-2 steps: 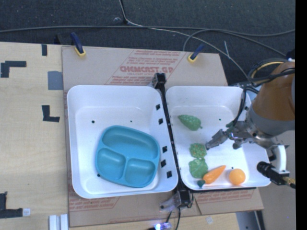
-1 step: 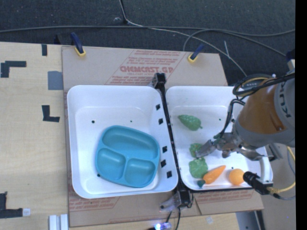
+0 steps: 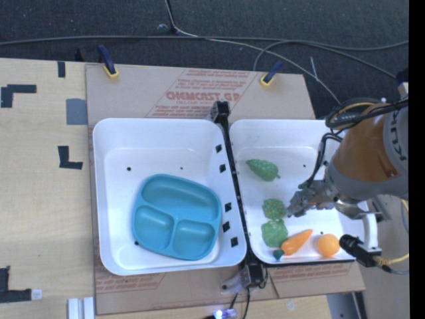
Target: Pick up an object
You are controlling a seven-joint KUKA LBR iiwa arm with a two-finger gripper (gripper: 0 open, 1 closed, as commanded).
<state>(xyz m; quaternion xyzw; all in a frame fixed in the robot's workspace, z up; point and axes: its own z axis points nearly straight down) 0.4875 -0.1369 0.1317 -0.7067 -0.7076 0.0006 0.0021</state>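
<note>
Overhead view of two shallow white bins set side by side on a cardboard sheet (image 3: 199,88). The gripper (image 3: 300,203) sits low in the right bin (image 3: 292,133), just beside the middle one of three green toy vegetables (image 3: 273,209); whether it touches that piece, or how its tips are set, cannot be told, because the dark wrist hardware blurs into them. Nothing is seen clasped.

The right bin also holds a leafy green piece (image 3: 263,169) near its centre, a second green lump (image 3: 274,232) toward the near wall, a toy carrot (image 3: 295,242) lying slantwise and touching that lump, and a small orange fruit (image 3: 327,244) just beside the carrot's thick end. All are judged to be light, stiff moulded plastic with smooth, somewhat slippery skins, unlikely to break. The knobbly greens probably offer the surest purchase across their narrow width; the carrot is best pinched across its thick end; the round fruit may roll away.

The left bin (image 3: 113,138) contains one blue compartment plate (image 3: 176,216) with three wells.
</note>
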